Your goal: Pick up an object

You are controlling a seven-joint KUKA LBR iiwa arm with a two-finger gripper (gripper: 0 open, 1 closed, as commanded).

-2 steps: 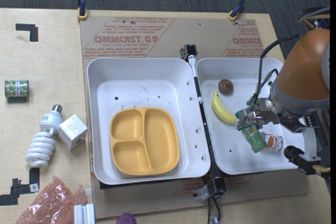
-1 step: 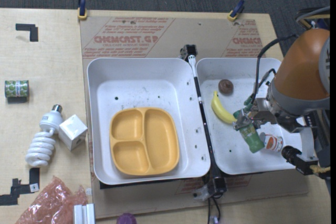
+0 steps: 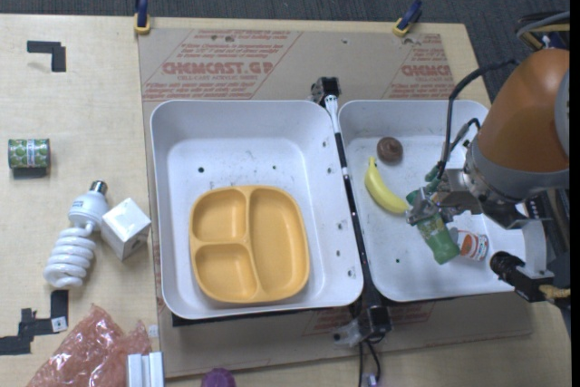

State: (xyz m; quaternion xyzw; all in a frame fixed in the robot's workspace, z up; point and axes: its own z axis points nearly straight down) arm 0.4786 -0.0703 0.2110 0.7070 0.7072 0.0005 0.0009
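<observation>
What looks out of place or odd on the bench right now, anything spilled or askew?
Nothing looks spilled or broken. The oddest sight is the clutter left of the bins: a spiral light bulb lying on its side beside a small white cube, with a crumpled pink bag below them at the frame's bottom edge.

The arm ran off the frame at three o'clock. Its hand covered part of the green packet, so the grip was unclear. At six o'clock, a purple thing and pink mesh were cut off.
</observation>
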